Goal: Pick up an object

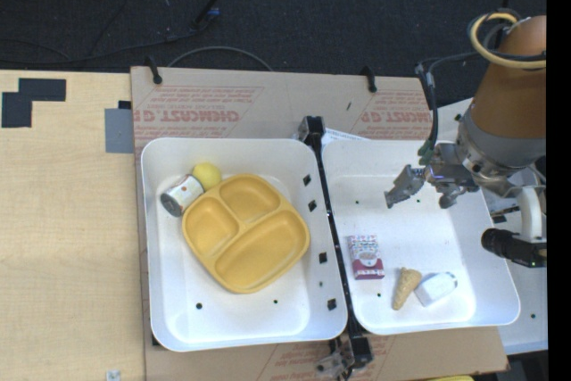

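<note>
Dark carpet strewn with cables lies beyond the bench, and on a cardboard sheet (268, 107) you have two shallow white plastic bins side by side. Look first at the left bin (169, 299): it carries a yellow three-compartment plastic tray (245, 232), with a small yellow ball (207, 174) and a short grey-and-white cylinder (181, 194) tucked against the tray's far-left edge, touching or nearly so. The right bin (486, 303) holds the loose pickings, which I judge were scattered there so the arm can reach them from its own side: a red-and-white patterned packet (365, 257) near the divider, and towards the near edge a tan cone (406, 287) lying just beside a white rounded block (436, 288). Your gripper (426, 188) hangs over the far part of the right bin, its two dark fingers spread wide apart, one (404, 186) reaching left and the other to the right. You can see nothing between them, so it is released and grasping no object. The packet and cone sit nearer than the claw, apart from it; any of them would serve, and I judge the pick has not yet begun.
</note>
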Motion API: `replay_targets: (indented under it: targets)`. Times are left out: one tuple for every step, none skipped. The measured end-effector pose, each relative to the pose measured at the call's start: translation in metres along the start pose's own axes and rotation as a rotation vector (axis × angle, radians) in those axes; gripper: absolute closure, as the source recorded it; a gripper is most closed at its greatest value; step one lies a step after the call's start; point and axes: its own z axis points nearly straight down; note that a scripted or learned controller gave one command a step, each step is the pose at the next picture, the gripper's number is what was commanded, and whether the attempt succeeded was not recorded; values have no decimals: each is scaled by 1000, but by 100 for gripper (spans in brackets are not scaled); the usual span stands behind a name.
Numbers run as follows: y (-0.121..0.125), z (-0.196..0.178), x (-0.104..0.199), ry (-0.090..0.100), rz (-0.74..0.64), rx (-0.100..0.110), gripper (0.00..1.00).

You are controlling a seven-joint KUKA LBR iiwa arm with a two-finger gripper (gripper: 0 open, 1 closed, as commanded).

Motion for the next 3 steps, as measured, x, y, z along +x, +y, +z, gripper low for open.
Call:
replay_targets:
  targets:
    - [2, -6, 0, -1, -1, -11, 0]
    - [0, 42, 8, 0, 0, -7, 0]
    - [-10, 98, 6, 0, 0, -5, 0]
